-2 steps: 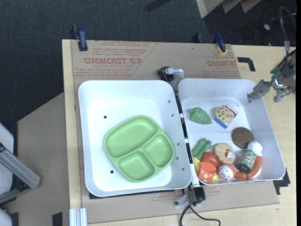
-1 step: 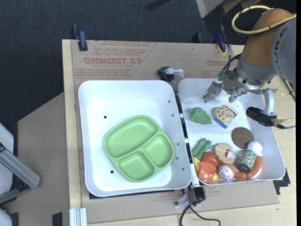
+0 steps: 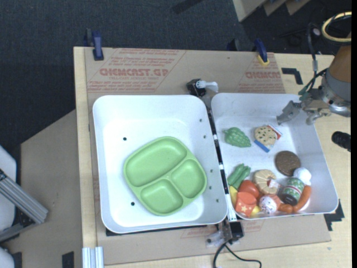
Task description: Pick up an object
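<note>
The tool (image 3: 294, 114) hovered at two o'clock over the right bin (image 3: 329, 175), its fingers apart and gripping nothing. Toy food lay below it toward five o'clock: a green leaf (image 3: 237, 137), a brown cookie (image 3: 287, 161), a tomato (image 3: 248, 190).

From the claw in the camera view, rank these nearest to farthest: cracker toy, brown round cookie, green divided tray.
1. Cracker toy, just left of the claw, right bin.
2. Brown round cookie, below it, right bin.
3. Green divided tray, far left, left bin.
</note>
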Controlling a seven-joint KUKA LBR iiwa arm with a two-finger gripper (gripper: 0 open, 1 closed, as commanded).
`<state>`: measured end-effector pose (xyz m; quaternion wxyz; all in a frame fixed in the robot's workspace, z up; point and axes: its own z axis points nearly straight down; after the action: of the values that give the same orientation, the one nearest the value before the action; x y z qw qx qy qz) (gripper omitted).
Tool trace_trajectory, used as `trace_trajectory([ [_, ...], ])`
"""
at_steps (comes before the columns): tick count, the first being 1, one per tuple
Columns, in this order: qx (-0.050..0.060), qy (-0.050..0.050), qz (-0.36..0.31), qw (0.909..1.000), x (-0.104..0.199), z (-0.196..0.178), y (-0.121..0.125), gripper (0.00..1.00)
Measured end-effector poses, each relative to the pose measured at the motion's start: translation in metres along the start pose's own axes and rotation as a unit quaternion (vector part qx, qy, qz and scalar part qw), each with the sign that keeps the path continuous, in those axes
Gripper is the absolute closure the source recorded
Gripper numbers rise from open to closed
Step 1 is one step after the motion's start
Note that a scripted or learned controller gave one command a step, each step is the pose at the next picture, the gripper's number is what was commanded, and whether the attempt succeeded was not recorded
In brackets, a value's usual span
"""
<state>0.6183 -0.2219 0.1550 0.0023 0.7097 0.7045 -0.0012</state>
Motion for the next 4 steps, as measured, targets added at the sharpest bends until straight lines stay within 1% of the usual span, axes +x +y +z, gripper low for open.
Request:
trace_trajectory([
  [1, 0.009, 0.006, -0.001, 0.9999, 0.032, 0.053, -0.146, 0.00],
  [2, -0.004, 0.000, -0.005, 1.0000, 0.007, 0.007, -0.056, 0.00],
  [3, 0.003, 0.006, -0.009, 0.9999, 0.133, 0.042, -0.051, 0.00],
  [4, -0.003, 0.001, -0.005, 1.0000, 0.122, 0.070, 0.025, 0.00],
])
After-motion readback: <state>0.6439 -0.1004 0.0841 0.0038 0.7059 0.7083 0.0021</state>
